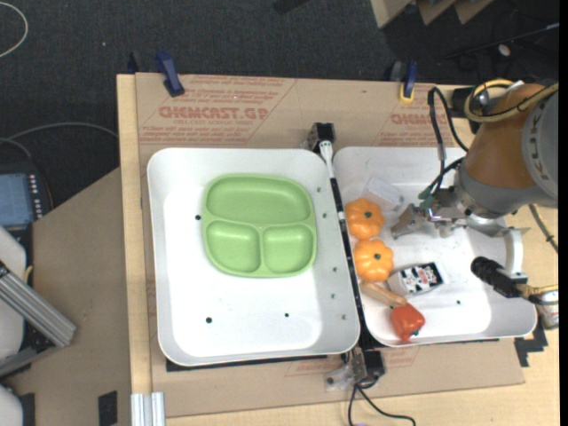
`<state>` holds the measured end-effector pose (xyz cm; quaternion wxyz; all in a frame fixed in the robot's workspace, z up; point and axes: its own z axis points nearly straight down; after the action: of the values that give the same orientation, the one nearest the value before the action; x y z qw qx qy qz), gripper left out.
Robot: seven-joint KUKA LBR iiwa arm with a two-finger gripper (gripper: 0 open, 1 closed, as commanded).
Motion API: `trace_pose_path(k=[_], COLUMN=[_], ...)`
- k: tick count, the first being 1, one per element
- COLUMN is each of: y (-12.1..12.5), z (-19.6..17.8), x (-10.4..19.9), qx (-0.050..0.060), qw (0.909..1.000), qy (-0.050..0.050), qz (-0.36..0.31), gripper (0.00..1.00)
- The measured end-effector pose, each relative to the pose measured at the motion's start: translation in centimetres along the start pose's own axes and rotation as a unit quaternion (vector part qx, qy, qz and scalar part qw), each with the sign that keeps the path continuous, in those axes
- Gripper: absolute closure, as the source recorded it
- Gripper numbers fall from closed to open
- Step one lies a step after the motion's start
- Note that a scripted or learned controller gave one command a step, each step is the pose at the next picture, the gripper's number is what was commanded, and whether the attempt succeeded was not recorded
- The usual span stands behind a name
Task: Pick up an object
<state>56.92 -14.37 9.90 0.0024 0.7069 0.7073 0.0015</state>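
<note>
My gripper (406, 222) hangs low over the middle of the right bin (461, 162), pointing left. Just left of it, by the bin's left wall, an orange toy pumpkin (365, 217) sits a short gap away from the tip. A second orange pumpkin (374, 258) lies below the first. Toward the front, a small black and white box (417, 279) lies beneath the gripper's position. A red toy pepper (407, 321) rests at the front edge, with a tan stick (383, 293) beside it. Nothing shows held by the gripper.
The left bin (169, 238) holds a green divided plate (259, 224). A raised rim (342, 238) separates the two bins. The arm's grey and orange wrist (501, 162) covers the right bin's far right part. Clamps (169, 74) stand on the cardboard behind.
</note>
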Motion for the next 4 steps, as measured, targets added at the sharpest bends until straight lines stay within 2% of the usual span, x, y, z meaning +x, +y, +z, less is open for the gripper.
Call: trace_pose_path(k=[1, 2, 3, 4], y=[-3.8, -3.6, -5.4, 0.2], z=[1.0, 1.4, -3.3, -0.2], x=[-2.9, -4.2, 5.6, 3.8], qx=[0.005, 0.003, 0.003, -0.008], qw=[1.0000, 1.0000, 1.0000, 1.0000], qy=[0.001, 0.000, 0.003, 0.000], qz=[0.002, 0.001, -0.004, 0.001], gripper=[0.00, 0.00, 0.00, 0.00])
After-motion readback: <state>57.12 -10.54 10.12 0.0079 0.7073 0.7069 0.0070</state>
